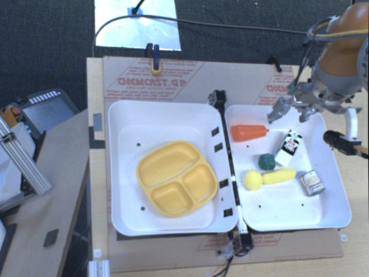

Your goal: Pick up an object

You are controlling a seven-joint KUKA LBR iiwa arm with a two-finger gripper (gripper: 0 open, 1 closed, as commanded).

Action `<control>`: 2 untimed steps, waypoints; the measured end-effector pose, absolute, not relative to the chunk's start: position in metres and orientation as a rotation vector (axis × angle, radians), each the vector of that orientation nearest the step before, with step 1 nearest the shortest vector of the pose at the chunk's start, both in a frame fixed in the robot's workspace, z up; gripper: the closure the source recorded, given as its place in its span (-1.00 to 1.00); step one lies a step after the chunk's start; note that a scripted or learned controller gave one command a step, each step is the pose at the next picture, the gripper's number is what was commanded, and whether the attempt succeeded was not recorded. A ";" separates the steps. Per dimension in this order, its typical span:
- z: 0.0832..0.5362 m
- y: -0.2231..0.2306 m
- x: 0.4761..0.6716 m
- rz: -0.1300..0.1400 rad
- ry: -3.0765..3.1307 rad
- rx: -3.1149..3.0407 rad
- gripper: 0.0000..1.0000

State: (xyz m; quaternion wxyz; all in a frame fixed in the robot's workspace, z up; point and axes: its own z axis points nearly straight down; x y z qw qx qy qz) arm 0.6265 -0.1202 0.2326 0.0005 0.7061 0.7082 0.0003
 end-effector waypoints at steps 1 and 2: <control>0.170 -0.119 0.629 -0.002 2.224 2.220 -1.00; 0.111 -0.116 0.636 -0.002 2.228 2.217 -1.00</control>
